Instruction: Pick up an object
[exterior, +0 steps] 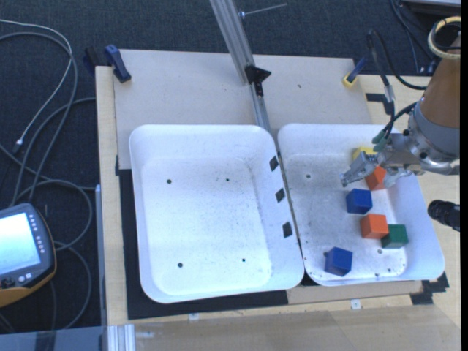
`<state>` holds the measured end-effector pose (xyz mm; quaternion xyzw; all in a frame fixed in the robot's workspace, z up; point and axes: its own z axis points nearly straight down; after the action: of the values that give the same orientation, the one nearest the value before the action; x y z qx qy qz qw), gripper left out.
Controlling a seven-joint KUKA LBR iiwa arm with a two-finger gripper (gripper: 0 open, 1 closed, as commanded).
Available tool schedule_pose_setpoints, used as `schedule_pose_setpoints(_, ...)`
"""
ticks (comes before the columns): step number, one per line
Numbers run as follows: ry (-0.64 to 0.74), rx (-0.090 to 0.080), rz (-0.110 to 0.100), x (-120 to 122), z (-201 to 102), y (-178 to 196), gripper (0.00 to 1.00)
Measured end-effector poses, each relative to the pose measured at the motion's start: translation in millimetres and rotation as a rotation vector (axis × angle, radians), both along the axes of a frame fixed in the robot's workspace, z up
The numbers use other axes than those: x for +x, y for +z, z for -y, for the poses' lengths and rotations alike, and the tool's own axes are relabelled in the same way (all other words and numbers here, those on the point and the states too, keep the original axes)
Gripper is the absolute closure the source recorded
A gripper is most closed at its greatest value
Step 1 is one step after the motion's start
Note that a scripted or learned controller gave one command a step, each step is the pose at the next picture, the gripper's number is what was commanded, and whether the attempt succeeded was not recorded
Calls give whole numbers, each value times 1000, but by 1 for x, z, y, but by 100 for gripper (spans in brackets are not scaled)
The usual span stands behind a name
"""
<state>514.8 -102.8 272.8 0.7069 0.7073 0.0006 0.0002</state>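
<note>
Two white bins on a pale wooden desk (183,93); grey arm with orange band (442,101) reaching in from the right.

Right shallow white plastic bin (314,152): two blue cubes, one mid-bin (358,201) and one near the front rim (338,260); one orange cube (374,226) with a dark green cube (396,235) just beside it on the right; a second orange block (376,178) and a small yellow piece (361,153) partly hidden under the end effector. Left shallow white plastic bin (205,210): speckled floor. Metal end effector (360,174) sits low over the right bin's rear half, just above the mid-bin blue cube; whether its fingers are spread or closed cannot be told, and nothing is seen gripped. Slanted aluminium rail (232,35) crosses the desk between the bins. Blue clamp (117,62) at the desk's rear left corner.
</note>
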Motion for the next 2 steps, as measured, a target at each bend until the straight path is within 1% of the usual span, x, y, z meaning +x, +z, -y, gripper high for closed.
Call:
schedule_pose_setpoints(1,-3,3,-12,-23,35,-157,0)
schedule_pose_setpoints(2,-1,0,-2,-21,35,-152,0)
